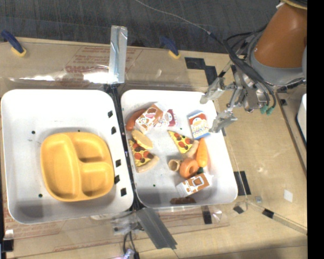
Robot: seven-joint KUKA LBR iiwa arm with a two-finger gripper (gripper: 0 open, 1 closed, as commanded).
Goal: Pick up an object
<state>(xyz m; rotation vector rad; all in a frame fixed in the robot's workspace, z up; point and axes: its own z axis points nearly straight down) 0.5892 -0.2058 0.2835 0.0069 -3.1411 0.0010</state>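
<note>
Toy food (167, 147), perhaps nine pieces, one yellow tray (77, 165), two bins (21, 107); pincer (219, 108) spread, empty.

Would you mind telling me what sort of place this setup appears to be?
Probably a robotics lab bench for grasping trials: two white bins taped to cardboard, toy food such as a pizza slice, and a robot gripper over the right bin.

Right shallow white bin (151, 196) is pretty crowded: toy pizza slices (142, 156), small printed cartons (198, 124), an orange carrot-shaped piece (202, 153) and a doughnut (187, 167) bunch through the middle. Bare floor shows along its near-left corner and far edge. The left white bin (21, 112) has open room around the yellow compartment tray (77, 165).
</note>
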